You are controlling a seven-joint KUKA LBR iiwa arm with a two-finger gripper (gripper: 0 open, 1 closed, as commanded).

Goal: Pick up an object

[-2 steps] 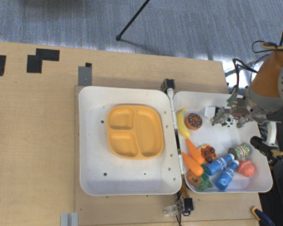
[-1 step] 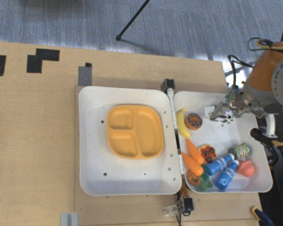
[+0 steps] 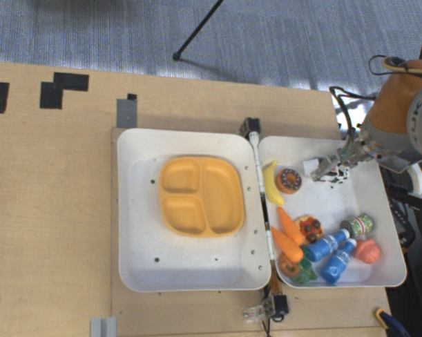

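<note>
Over the right bin's (image 3: 395, 233) far end the jaws (image 3: 326, 170) hang; whether they are open, or grip anything, I cannot tell. Nearest is the doughnut (image 3: 289, 179) beside the banana (image 3: 271, 184); descend squarely over one piece, clear of neighbours, before closing.

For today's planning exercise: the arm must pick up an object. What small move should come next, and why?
Probably shift the gripper left toward the doughnut and lower it. It hangs over bare floor in the right bin, and the doughnut lies nearest, apart from the crowded pile.
</note>
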